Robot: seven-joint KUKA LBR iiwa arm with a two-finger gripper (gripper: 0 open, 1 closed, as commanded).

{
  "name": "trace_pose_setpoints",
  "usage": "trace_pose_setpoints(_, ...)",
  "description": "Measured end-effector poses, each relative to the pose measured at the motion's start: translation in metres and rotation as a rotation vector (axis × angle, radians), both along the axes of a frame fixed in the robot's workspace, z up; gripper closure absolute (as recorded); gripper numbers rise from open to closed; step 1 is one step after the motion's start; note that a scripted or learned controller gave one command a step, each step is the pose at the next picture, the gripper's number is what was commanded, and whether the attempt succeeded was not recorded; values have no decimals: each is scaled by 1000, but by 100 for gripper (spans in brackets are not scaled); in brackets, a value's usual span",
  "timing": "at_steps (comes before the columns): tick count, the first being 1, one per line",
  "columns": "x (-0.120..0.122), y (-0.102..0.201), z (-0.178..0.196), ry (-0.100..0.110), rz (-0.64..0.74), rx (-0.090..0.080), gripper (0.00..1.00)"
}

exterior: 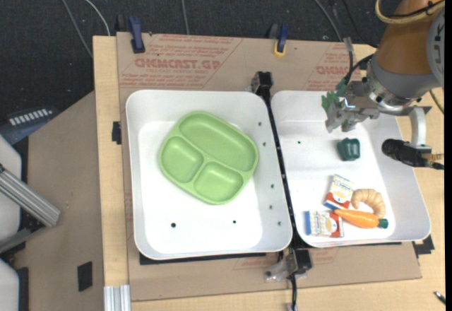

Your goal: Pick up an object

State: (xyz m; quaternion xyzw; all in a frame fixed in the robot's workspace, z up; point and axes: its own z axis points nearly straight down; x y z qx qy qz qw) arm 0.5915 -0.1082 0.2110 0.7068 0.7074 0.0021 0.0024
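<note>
Camera view, looking down on the bench [106,161]: two shallow white bins sit side by side. The left white bin [141,232] carries a pale green three-compartment plastic tray [208,156], lying flat near the middle. The right white bin [311,175] has the action. The grey arm with its orange band [406,27] reaches in from the right, and the gripper [341,119] hangs over the bin's upper area. How far its jaws stand apart I cannot tell from this angle, and nothing is visibly held between them.

Just below and slightly right of the gripper lies a small dark green blocky object [349,150], apart from everything else; it looks the likeliest target. Judging by its looks, it is light, stiff and compact, best pinched across its narrow sides, though a smooth surface could let it squirt out.

Lower in the bin there is a cluster: a small printed white-and-red carton [340,191], a tan croissant-shaped toy [369,198], an orange toy carrot [360,218], and a flat blue-and-red printed packet [323,223], touching or nearly so. Crowded picking there.

Around the green block there is bare bin floor on all sides, well clear of the bin walls, so a straight descent should have room.
</note>
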Motion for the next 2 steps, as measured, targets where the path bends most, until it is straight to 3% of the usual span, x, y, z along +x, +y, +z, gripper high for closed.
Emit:
trace_pose_setpoints(1, 1, 0, 30, 3, -1, 0, 100)
trace_pose_setpoints(2, 1, 49, 18, 6, 3, 1, 100)
